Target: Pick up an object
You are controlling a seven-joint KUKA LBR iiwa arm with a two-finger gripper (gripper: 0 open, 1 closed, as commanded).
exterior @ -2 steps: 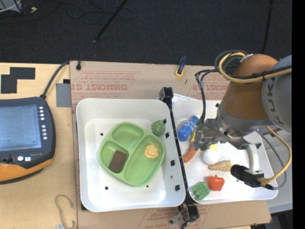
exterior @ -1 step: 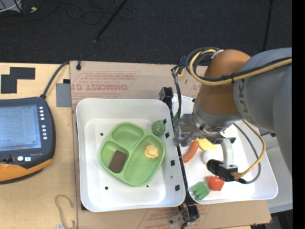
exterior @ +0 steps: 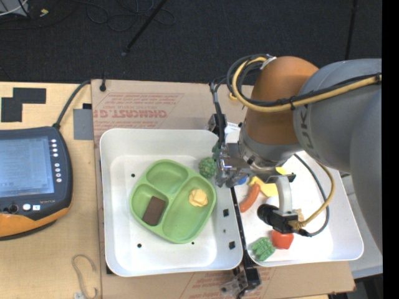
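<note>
Two-finger gripper [exterior: 225, 172], grip state indiscernible, at the white left bin's [exterior: 118, 229] right wall beside a green broccoli-shaped toy [exterior: 207, 166].

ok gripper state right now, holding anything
gripper: cannot be told; it sits low at the divide between the two bins, beside the broccoli floret, and the wrist hides what is under it.

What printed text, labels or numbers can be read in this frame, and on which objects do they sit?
Red print on the cardboard sheet under the bins: upside down in this view, apparently "OHMCRAFT, G...", uncertain.
Smaller red lines below it: too blurred to read.
Red print on the cardboard's front edge: too blurred to read.
Handheld pendant screen: rows of text, too small to read.
Letters on the grey arm: partly seen, unclear.
</note>
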